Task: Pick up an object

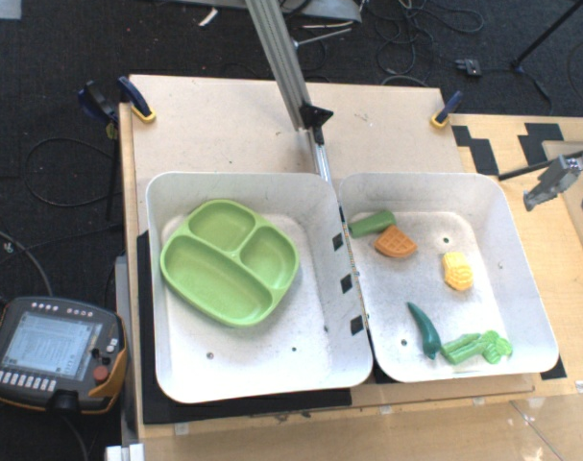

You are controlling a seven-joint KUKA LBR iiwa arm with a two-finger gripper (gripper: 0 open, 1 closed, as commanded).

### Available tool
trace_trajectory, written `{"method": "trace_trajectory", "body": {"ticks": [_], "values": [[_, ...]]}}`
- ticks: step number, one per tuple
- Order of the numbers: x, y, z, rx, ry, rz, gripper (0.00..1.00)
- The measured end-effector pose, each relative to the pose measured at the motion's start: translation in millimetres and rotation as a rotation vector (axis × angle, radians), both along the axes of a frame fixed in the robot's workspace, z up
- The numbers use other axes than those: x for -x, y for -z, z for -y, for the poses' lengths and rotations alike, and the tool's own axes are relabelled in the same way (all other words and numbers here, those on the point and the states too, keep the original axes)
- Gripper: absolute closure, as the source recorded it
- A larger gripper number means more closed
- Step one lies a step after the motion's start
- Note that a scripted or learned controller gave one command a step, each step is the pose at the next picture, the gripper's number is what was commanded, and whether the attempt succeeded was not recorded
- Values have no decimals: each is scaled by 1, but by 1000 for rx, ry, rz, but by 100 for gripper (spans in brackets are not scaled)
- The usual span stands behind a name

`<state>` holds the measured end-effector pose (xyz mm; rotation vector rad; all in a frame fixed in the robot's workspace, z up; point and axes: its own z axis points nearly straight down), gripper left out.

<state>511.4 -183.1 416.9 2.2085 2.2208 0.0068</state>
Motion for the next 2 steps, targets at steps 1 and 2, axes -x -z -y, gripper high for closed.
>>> {"method": "trace_trajectory", "body": {"ticks": [1,2], "values": [[-76,170,29,-5,6,-17,0],[-88,297,28,-6,5,-17,0]]}}
